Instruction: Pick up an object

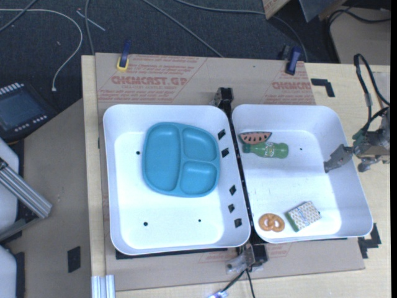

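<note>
With nothing yet picked up, the gripper (340, 158), its state impossible to tell, is seen at the right bin's (347, 219) right edge; a descent onto the green plastic bottle (271, 149) near its far-left corner is judged next.

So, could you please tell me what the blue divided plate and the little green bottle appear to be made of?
The blue divided plate looks like moulded plastic with a matte finish: one even turquoise colour, soft rounded compartment ridges, no sharp glare. The green bottle also seems plastic, slightly glossy, with a small pale highlight on its side; at this size a rubbery toy material cannot be ruled out.
</note>
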Available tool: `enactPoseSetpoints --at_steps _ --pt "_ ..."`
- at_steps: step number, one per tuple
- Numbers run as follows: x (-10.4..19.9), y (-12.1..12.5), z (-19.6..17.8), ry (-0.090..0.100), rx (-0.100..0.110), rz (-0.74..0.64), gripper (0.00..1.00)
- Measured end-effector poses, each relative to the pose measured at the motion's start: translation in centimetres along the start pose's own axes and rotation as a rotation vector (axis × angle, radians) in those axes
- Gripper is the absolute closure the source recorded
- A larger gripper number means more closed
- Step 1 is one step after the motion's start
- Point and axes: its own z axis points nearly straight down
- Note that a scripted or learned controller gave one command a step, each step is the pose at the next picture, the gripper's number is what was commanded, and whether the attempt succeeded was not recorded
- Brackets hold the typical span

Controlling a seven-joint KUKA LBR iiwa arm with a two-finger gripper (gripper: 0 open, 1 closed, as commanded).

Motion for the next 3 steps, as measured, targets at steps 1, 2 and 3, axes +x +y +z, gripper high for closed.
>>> enactPoseSetpoints --at_steps 1,2,3 --pt "0.0 0.3 -0.6 -0.004 -0.012 -0.004 0.00" --pt "-0.7 0.8 5.2 -0.001 -0.008 -0.003 0.00" --pt "0.0 0.5 11.3 0.000 -0.007 -0.004 0.00"
